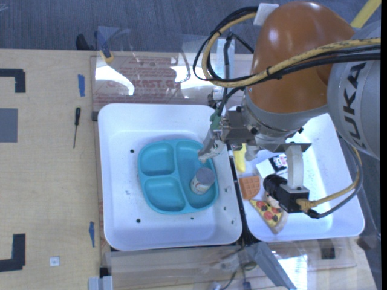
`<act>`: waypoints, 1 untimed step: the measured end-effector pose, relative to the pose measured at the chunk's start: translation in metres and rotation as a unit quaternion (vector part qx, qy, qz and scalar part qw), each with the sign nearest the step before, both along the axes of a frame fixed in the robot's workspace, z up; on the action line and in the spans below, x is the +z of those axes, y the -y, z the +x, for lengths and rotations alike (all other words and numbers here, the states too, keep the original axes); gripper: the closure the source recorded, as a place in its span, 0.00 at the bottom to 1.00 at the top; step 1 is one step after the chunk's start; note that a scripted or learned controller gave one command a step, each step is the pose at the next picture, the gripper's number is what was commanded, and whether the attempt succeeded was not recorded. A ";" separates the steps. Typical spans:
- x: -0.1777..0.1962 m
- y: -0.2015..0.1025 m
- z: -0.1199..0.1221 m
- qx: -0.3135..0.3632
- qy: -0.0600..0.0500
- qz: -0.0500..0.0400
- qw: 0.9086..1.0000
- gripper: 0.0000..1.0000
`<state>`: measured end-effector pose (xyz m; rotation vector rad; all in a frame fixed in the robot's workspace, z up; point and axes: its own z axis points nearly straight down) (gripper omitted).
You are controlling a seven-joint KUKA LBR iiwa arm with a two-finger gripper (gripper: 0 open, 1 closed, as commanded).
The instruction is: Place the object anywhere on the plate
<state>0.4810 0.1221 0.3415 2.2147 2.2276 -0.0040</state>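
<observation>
Two white bins sit side by side: the left bin (115, 222) lies on the far side of the gripper (208, 153) from the arm, the right bin (344, 216) under the arm itself. One blue plate (163, 174) with three compartments (one long, two smaller) lies in the left bin, just beside the gripper. One small grey round object (203, 179) rests on the plate, just below the gripper. In the right bin, on the arm's side of the gripper, three toy foods can be counted: one yellow piece (240, 158), one waffle (249, 186), one pizza slice (269, 213). One screwdriver (76, 125) lies on the bench, well away from the gripper.
</observation>
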 end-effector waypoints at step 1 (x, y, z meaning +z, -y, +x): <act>0.000 0.000 0.000 0.000 0.000 0.000 1.000 0.00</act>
